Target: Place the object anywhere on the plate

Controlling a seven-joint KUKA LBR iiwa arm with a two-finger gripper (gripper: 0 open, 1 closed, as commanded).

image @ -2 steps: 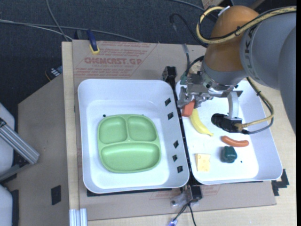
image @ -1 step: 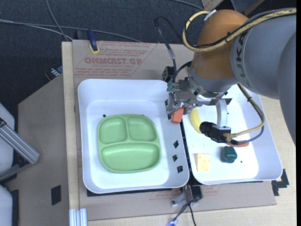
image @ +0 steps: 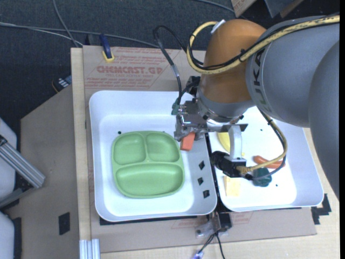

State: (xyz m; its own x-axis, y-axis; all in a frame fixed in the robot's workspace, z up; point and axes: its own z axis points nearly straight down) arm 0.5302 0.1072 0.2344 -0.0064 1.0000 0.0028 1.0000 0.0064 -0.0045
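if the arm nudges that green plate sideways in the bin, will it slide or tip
The green plate would probably slide rather than tip: it looks wide, shallow and flat on the smooth white bin. It seems to be light moulded plastic, likely stiff. The bin wall close by would likely stop it soon.

- The bench (image: 81,161), covered in brown cardboard, is carrying everything here.
- The left white bin (image: 102,144) is sitting squarely on it.
- The right white bin (image: 302,182) is lying just beside the left bin, touching its edge.
- A blue-and-yellow clip (image: 107,48) is resting on the cardboard, beyond the left bin.
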